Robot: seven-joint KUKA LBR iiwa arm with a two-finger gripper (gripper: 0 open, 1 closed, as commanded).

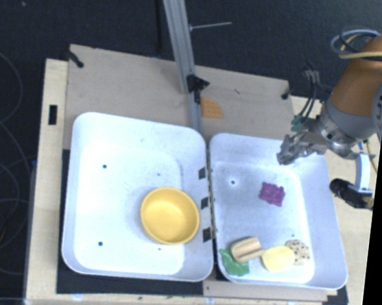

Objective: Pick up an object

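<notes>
pincer [289,153]: up over the far edge of the right bin [323,199], honestly can't tell what state it's in
target: purple block [272,193], lying alone just nearer than the pincer
how I'd do it: drop straight over it, centre first
avoid: the pile at the bin's near edge, too crowded for me

camera: fixed overhead | slanted down | covers both bins [78,169] | arm enters right
</notes>
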